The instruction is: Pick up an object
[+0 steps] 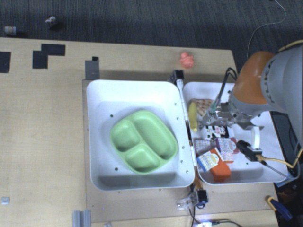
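Nearest you, at the near edge of the right bin (265, 176), sits an orange block (220, 170), touching a small blue and white pack (207, 161). Farther back in that bin you see a yellow banana (192, 116) by the left wall and a heap of small packets (218, 143). Your gripper (217, 118) hangs over that heap; you cannot tell how it stands. A green divided tray (143, 140) lies in the left bin (102, 103).
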Robot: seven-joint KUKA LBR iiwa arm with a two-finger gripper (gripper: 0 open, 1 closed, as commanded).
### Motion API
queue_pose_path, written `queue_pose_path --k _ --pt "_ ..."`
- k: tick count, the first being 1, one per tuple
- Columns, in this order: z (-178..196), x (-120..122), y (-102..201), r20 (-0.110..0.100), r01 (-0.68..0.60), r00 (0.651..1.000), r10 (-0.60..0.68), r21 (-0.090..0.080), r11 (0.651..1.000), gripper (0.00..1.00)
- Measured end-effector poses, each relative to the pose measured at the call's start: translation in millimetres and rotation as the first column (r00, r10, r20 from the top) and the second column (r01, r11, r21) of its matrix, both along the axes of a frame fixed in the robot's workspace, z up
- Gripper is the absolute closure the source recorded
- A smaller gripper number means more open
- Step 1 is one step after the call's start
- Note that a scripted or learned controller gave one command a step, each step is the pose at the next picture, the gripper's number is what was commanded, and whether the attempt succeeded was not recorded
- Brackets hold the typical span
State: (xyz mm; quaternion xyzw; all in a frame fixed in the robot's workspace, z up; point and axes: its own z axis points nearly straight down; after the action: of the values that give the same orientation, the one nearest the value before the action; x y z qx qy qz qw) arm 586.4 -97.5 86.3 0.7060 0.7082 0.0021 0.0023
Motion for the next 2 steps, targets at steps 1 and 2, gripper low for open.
queue_pose_path --k 1,2 --pt "12.3 2.3 -0.1 0.007 -0.001 1.0 0.001 -0.001 1.0 1.0" --pt "12.1 2.2 -0.1 0.007 -0.001 1.0 0.001 -0.001 1.0 0.0"
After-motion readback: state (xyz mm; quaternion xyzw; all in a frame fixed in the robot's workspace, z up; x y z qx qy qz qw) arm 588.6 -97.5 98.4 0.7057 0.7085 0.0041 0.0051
